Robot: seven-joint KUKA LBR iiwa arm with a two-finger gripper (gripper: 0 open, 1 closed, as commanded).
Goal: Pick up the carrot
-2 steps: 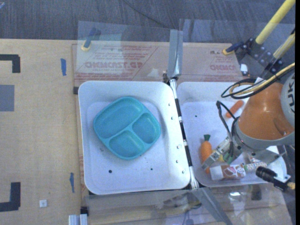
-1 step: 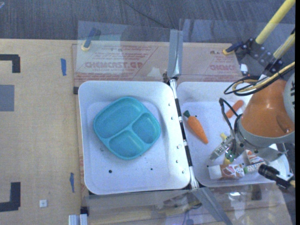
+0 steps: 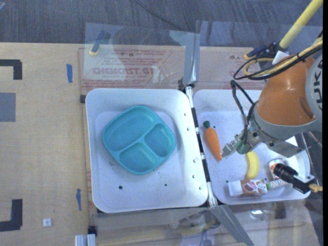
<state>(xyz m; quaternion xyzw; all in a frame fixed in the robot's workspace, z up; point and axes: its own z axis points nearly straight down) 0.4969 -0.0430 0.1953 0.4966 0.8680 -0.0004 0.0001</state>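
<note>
An orange carrot (image 3: 212, 142) with a green top lies in the right bin (image 3: 225, 104), close to its left wall, green end pointing to the far side. My gripper (image 3: 236, 147) hangs just to the right of the carrot's near end, a little apart from it. Nothing shows held in it. The arm's orange band covers the bin's far right part.
A yellow banana (image 3: 251, 165) lies just right of the gripper. A toothpaste tube (image 3: 254, 187) rests along the right bin's near wall. A teal divided plate (image 3: 138, 139) sits in the left bin (image 3: 102, 188).
</note>
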